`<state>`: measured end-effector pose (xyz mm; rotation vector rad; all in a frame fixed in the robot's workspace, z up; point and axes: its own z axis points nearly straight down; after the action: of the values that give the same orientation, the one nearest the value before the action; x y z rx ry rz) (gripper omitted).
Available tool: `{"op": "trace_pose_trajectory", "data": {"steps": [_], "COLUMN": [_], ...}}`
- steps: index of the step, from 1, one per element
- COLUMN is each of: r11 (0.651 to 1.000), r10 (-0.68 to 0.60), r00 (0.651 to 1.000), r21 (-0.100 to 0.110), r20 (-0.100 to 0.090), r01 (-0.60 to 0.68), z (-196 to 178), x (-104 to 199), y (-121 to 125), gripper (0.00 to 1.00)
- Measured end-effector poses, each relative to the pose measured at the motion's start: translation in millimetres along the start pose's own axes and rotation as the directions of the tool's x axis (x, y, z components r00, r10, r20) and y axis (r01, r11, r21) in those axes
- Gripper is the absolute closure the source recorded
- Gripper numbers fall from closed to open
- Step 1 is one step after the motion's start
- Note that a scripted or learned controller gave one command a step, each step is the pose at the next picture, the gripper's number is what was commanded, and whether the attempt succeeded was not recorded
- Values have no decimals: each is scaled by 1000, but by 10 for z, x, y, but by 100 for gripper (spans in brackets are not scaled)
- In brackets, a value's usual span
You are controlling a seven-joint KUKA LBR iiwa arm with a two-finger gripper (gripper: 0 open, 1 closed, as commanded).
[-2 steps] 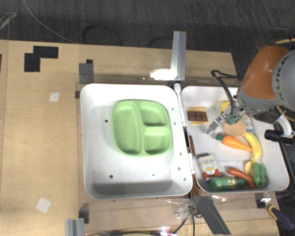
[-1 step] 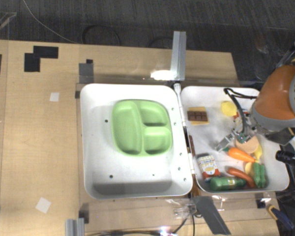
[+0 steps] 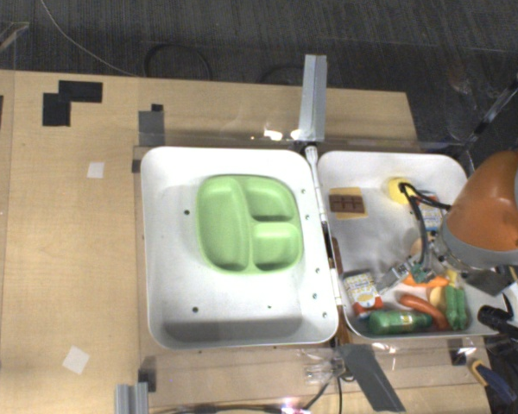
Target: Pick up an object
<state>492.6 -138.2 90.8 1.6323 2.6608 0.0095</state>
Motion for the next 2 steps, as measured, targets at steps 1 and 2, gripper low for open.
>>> {"op": "trace_pose_trajectory", "data": {"steps": [1, 2], "r11": [1000, 999], "r10": [1, -42], "r00": [1000, 999], "r21": [1, -1], "r20": [3, -3], "r01": [-1, 42], "z": [-1, -1], "x": [90, 49], "y": [51, 28], "gripper": [0, 0]}}
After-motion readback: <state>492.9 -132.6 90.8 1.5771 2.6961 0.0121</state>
